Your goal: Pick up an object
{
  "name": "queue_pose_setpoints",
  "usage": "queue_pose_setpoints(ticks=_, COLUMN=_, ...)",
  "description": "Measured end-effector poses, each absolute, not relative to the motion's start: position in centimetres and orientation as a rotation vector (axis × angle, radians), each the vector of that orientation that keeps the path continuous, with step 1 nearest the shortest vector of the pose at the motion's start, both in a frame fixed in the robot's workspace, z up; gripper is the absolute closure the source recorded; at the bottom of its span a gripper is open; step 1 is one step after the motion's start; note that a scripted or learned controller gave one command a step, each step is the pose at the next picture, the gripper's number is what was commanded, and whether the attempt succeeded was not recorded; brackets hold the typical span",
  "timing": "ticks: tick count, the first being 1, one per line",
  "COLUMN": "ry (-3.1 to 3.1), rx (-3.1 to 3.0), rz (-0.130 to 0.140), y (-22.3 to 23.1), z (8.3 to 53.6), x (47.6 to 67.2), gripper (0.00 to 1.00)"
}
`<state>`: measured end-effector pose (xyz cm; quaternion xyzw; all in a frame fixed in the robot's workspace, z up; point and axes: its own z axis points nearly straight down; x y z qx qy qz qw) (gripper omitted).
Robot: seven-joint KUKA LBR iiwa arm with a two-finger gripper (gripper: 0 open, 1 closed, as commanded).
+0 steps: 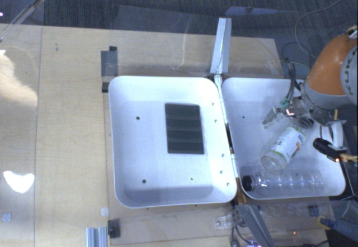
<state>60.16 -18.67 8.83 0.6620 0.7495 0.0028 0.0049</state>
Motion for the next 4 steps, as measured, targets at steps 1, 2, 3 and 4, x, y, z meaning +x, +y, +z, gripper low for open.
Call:
queue_pose_setpoints(ticks=1, ry=2.302, rx=2.127, rz=0.007, y=-19.1, z=14.7, x=65.6, gripper=0.00)
queue_pose_setpoints(ticks=2, ry=2.406, rx=2.008, rz=0.006, y=-19.8, z=8.7, x=66.3, gripper=0.00)
queue_pose_setpoints(ticks=3, ry=2.405, rx=1.998, rz=0.011, y=-19.7, z=10.0, x=66.6, gripper=1.00)
queue_pose_setpoints(ticks=4, ry=2.405, rx=1.997, rz=0.011, y=-19.7, z=10.0, x=66.6, gripper=0.00)
